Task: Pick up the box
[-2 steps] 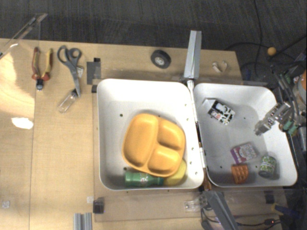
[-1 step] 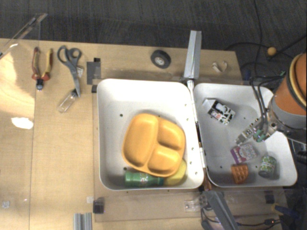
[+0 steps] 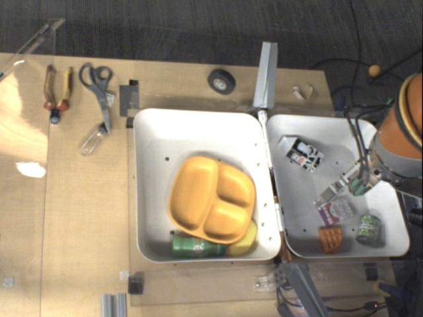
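On the far left of the wooden counter [image 3: 73, 197], red-handled pliers [image 3: 55, 91] and a pair of scissors [image 3: 99, 88] are lying side by side, with a dark roll of tape [image 3: 221, 81] sitting further along near the back edge. Moving right, the left bin [image 3: 149, 177] is holding a large yellow divided dish [image 3: 213, 199], which is resting partly over a green can [image 3: 193, 245] and a yellow rounded item [image 3: 247, 238] at the bin's near wall. The right bin [image 3: 390, 243] is holding the box [image 3: 304, 154], a small black-and-white carton lying flat and slightly askew near the back left corner, with bare bin floor around it. Nearer the front, a purple packet [image 3: 337, 210], an orange item [image 3: 330, 238] and a small green tin [image 3: 369, 230] are sitting close together. The grey arm [image 3: 396, 150] with its orange band is reaching in from the right, and its end effector [image 3: 338, 190] is hanging over the middle of this bin, just above the purple packet and apart from the box; I cannot tell whether it is open or closed, and nothing is visibly held. The box is looking light and fairly stiff, probably thin card that would dent under a hard squeeze. Gripping it across its shorter sides, from straight above, seems the safest hold.
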### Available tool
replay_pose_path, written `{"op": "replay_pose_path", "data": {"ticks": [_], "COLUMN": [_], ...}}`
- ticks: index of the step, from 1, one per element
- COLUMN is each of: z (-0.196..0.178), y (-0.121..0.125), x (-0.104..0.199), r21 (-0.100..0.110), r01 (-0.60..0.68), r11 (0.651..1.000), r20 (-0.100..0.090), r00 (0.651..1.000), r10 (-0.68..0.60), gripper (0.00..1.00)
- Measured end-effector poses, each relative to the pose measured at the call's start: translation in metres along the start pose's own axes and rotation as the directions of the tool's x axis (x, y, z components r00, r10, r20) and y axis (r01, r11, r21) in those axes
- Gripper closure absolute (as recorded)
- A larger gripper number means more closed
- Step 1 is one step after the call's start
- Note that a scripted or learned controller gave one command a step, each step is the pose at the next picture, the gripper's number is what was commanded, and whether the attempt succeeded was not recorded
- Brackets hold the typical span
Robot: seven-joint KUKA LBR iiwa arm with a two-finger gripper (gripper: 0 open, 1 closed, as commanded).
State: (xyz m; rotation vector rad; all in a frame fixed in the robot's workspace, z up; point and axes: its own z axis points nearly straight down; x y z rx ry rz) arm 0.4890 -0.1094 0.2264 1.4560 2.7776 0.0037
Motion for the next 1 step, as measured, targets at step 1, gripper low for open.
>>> {"op": "replay_pose_path", "data": {"ticks": [1], "z": [0.1375], "y": [-0.0097], "x": [-0.0775], "r21": [-0.006], "r01": [-0.138], "r11": [0.990], "r20": [0.008], "r00": [0.990], "r10": [0.138], "gripper": [0.00]}}
